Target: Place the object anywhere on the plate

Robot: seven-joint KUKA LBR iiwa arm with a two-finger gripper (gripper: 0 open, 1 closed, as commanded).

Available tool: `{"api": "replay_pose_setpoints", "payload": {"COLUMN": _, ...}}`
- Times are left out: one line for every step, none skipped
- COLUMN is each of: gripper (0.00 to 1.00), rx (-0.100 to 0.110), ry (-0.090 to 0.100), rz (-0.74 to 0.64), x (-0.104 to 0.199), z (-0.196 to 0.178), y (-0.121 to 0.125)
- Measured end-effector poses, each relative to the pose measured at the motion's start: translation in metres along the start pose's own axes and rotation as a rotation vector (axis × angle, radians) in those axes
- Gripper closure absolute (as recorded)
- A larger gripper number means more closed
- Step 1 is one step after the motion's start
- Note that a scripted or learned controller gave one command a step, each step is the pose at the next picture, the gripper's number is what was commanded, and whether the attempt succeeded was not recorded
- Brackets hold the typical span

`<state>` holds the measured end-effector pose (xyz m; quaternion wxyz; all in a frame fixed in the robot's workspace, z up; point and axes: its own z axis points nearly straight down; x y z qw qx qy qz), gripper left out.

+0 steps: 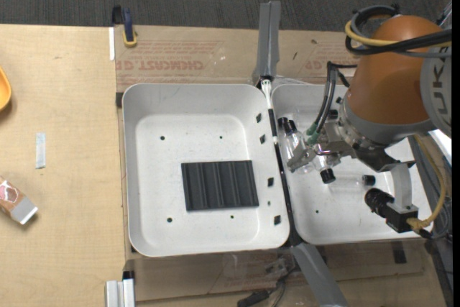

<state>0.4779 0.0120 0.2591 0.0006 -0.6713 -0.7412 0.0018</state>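
The bench (65, 83), covered in brown board, was seen spreading far to the left of the pincer. The grey arm (392, 75) with its orange band was seen reaching in from the right and was held over the right bin (345, 226), much of whose floor was hidden by it. The left bin (144, 154) was set just left of the pincer, with the two rims touching. A dark ribbed plate (219, 185) was laid flat on that bin's floor, to the left of the pincer and a little lower in the view, with the shared rims standing between them.

The pincer (298, 154) was held low in the right bin, close to its left wall. How far it was open, and whether anything was held in it, could not be told. A small dark piece (327, 175), possibly the object, was seen just right of the pincer on the white floor.

Far to the left, a packet (16, 202) and a small grey strip (40, 151) were left on the bench.
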Motion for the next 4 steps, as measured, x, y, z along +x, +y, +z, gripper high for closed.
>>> {"api": "replay_pose_setpoints", "payload": {"gripper": 1.00, "rx": -0.002, "ry": -0.001, "rz": -0.195, "x": 0.069, "z": -0.039, "y": 0.008}}
{"api": "replay_pose_setpoints", "payload": {"gripper": 1.00, "rx": -0.002, "ry": -0.001, "rz": -0.406, "x": 0.168, "z": -0.065, "y": 0.017}}
{"api": "replay_pose_setpoints", "payload": {"gripper": 1.00, "rx": 0.000, "ry": -0.001, "rz": -0.647, "x": 0.157, "z": -0.036, "y": 0.016}}
{"api": "replay_pose_setpoints", "payload": {"gripper": 0.00, "rx": 0.000, "ry": -0.001, "rz": -0.647, "x": 0.157, "z": -0.036, "y": 0.016}}
